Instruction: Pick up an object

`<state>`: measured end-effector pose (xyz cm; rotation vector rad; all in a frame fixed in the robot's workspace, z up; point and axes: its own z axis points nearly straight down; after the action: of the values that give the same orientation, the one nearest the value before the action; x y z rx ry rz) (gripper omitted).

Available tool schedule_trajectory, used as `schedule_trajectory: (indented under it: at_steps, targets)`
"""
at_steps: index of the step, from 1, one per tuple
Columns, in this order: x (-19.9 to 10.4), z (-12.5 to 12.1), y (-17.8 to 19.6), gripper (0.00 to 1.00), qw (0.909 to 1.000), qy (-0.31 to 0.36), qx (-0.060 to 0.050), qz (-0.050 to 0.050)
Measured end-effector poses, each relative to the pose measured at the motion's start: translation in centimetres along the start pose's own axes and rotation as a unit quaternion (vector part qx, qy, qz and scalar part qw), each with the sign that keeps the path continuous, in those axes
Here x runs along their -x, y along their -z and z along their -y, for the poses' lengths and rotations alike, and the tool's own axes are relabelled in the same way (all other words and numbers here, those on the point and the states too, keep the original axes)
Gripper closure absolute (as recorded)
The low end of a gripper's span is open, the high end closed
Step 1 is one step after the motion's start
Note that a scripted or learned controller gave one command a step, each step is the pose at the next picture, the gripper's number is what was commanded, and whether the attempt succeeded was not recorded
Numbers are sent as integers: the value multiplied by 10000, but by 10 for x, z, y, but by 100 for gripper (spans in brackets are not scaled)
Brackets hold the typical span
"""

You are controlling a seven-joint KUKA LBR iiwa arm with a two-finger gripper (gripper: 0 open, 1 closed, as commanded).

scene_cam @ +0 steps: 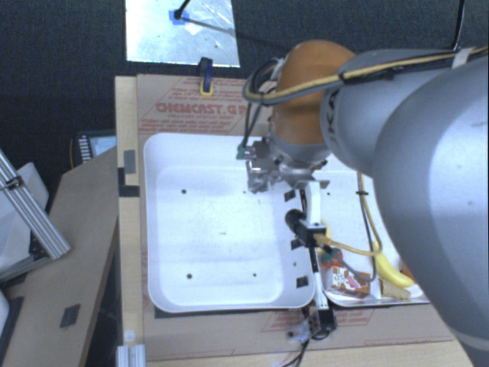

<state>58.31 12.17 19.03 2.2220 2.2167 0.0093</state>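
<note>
Reaching in from the right, the arm (412, 151) covers most of the right bin (345, 205), with its orange band (309, 90) above the wrist and the gripper (260, 176) hanging over the divide between the two bins, near the left bin's (214, 228) upper right corner. Jaws: cannot tell how they stand; the wrist housing hides the tips, and nothing can be seen held. Candidate objects lie in the right bin near its front edge: a banana (391, 272), yellow and curved, and just beside it a flat packet (345, 280) with orange and white print, partly under the arm's shadow. A yellow cable (351, 247) runs over that area and should not be mistaken for an object. Judgement on handling: the banana looks light, soft-skinned and smooth, possibly a plastic toy, so it may roll or slip; best taken across its middle, jaws set at right angles to the curve, moderate squeeze. The packet looks thin, limp and lying flat on the bin floor, hard to get jaws under; an edge pinch would be needed and seems likely to fail. Banana is the better target. Gripper is well apart from both, so a move toward the front of the right bin comes first.
</note>
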Motion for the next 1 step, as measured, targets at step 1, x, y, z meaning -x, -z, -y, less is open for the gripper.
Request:
schedule_trajectory:
  at_steps: [1]
  targets:
    - [0, -1, 10, 100, 10000, 6, 7, -4]
